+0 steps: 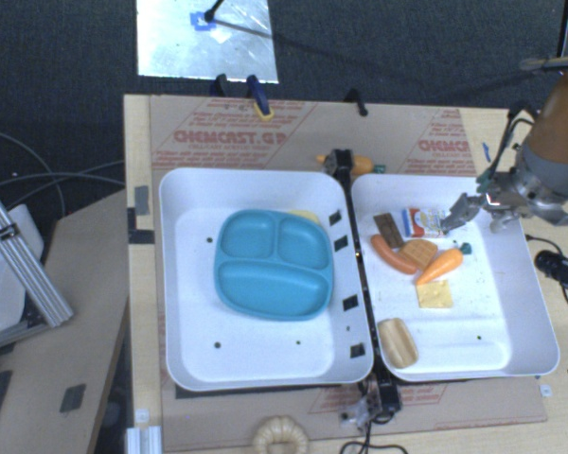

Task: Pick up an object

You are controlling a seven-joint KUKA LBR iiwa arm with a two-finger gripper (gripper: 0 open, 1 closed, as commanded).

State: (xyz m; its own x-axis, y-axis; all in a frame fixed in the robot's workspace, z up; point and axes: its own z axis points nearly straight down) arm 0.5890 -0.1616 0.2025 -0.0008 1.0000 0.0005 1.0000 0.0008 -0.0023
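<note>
Carrot (440,265) — right bin (535,343), beside sausage (392,254) | left bin (185,348) — blue tray (273,263)

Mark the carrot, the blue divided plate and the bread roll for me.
carrot (440,265), camera view, middle of its orange body.
blue divided plate (265,287), camera view, floor of its large front compartment.
bread roll (398,341), camera view, centre of its top crust.

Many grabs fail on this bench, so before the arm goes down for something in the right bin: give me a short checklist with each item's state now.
1. Claw over the right bin: ok.
2. Claw free of any load: cannot tell.
3. Carrot lying apart from others: not ok, it touches the cookie.
4. Cheese slice reachable from above: ok.
5. Bread roll away from the wall: not ok, near the bin's left corner.
</note>
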